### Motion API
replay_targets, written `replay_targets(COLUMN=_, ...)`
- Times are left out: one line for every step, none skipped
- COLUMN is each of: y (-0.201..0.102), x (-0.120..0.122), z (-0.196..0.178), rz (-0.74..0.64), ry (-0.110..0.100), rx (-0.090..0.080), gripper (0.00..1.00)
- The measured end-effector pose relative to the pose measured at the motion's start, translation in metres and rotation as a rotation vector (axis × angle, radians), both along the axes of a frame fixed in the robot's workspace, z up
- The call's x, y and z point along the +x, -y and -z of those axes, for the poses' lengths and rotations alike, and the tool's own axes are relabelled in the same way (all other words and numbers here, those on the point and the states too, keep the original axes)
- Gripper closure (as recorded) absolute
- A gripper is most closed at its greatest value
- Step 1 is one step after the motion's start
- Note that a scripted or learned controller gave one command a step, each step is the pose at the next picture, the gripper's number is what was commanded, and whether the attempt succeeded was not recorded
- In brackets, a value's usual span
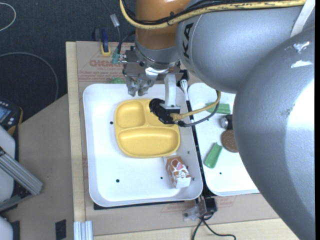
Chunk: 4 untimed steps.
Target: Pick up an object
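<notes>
Open bin floor (102, 149) left of yellow tray (145, 129).

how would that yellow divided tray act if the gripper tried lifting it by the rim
The yellow tray looks like stiff moulded plastic, so it probably keeps its shape. It is wide and shallow, so a grip at one edge would likely let it tilt or swing. Its glossy surface may slip. It lies flat in the left bin, so it shouldn't roll.
</notes>
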<state>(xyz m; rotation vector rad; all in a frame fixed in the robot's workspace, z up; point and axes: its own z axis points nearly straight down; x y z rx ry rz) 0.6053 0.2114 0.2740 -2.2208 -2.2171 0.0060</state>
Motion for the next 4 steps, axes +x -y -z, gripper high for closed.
replay_targets(y=-0.008, x=-0.074, z=-0.064, rz=-0.006, ry=0.005, rx=0.003, gripper=1.0)
replay_targets(y=-0.014, x=-0.128, z=-0.159, rz=-0.007, ry=0.016, rx=0.008, gripper=1.0)
replay_targets(y=-0.014, x=-0.126, z=-0.163, rz=-0.006, ry=0.009, rx=0.001, gripper=1.0)
replay_targets(y=-0.001, x=-0.054, z=-0.002, rz=0.003, ry=-0.008, rx=-0.007, gripper=1.0)
